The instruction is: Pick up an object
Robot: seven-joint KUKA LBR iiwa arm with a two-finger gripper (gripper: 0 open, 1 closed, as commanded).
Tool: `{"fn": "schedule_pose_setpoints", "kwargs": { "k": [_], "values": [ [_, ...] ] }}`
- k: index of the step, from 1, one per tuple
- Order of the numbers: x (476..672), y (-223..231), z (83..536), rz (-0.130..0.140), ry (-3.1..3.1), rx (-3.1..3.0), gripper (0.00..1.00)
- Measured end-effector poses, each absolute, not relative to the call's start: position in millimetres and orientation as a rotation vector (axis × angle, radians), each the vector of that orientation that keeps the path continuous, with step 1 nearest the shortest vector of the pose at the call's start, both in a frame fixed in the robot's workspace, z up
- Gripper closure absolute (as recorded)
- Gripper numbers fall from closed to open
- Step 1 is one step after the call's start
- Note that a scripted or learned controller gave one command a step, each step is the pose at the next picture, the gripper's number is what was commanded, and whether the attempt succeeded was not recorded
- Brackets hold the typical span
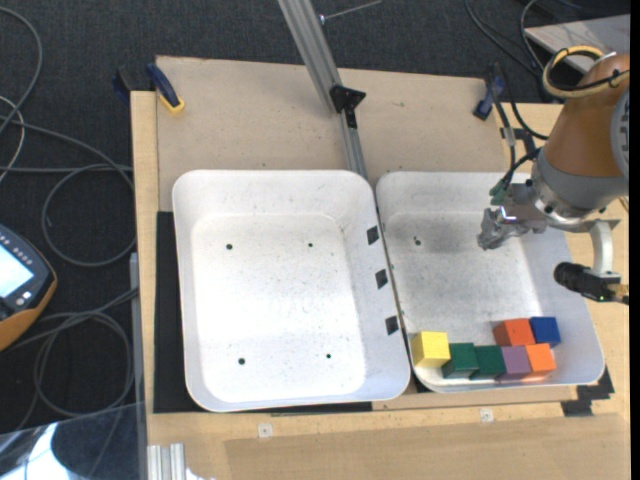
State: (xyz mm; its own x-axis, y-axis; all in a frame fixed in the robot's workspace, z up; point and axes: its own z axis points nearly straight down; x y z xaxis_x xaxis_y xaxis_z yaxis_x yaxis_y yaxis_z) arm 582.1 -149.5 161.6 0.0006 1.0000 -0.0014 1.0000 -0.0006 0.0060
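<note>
**Ana:** Where were the blocks when you paused it?

**Me:** All packed along the near wall of the right bin (400, 203): a yellow block (432, 347) at the left end, two green blocks (475, 360) beside it, then a purple block (516, 362), an orange block (540, 357), a red block (516, 332) and a blue block (545, 329) behind those. The gripper (492, 233) hung over the far half of that bin, well apart from the cluster. I couldn't tell whether the fingers were apart or together; they were too small and dark against the floor of the bin

**Ana:** What worried you?

**Me:** The crowding. Most blocks touched a neighbour, so I judged a finger could land on top of one or wedge two at once. The near wall sat right against the front row, which left little room on that side

**Ana:** Any easier target?

**Me:** The yellow one, I thought, with bare floor to its left and behind it. The bin's middle was open for the approach. The left bin (200, 288) held nothing to grasp, and the slanted metal post (320, 58) stood clear of the arm's path over the table (250, 108)
</note>
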Motion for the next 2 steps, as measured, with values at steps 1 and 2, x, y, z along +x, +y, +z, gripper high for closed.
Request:
{"fn": "schedule_pose_setpoints", "kwargs": {
  "k": [1, 2],
  "values": [
    [580.1, -147.7, 225.9, 0.008, 2.218, 2.214, 1.00],
    [580.9, -147.4, 227.1, 0.002, 2.221, 2.218, 1.00]
  ]
}}
